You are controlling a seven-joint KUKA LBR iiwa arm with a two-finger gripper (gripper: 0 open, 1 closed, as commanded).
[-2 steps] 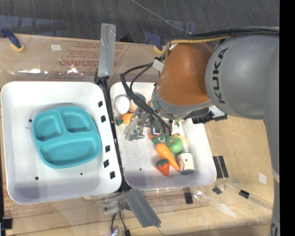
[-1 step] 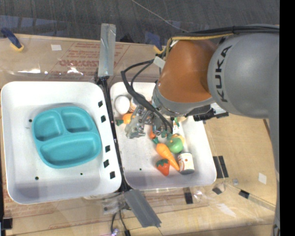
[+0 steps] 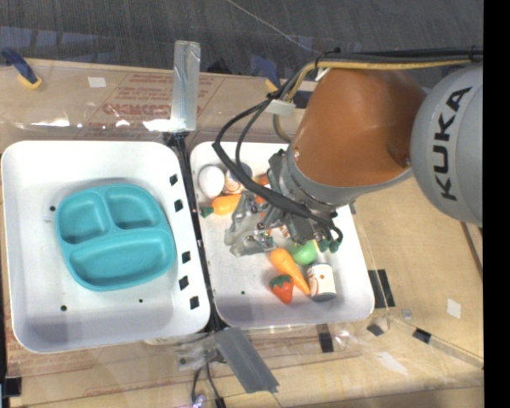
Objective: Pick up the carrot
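Two white bins sit side by side on the surface, and from the fixed overhead camera we see the left bin (image 3: 17, 228) holding a teal divided plate (image 3: 115, 236), while the right bin (image 3: 357, 300) holds a cluster of toy food. The carrot (image 3: 289, 267) lies in the lower middle of the right bin, orange and slanting down to the right, touching a red strawberry (image 3: 281, 289) below it and a green piece (image 3: 305, 252) just above it. A small white can (image 3: 322, 282) stands just beside its lower end. Further up and left we see a white egg (image 3: 210, 178) and another orange piece (image 3: 225, 204).

We find the end effector (image 3: 257, 228) low over the middle of the right bin, just up and left of the carrot, under the arm's big orange band (image 3: 357, 126). We cannot tell how far it is open, and we see nothing held in it.

We judge the step in hand to be the approach. Next, we think it needs to shift toward the lower right, line up across the carrot's width, and close without catching the strawberry or the green piece.
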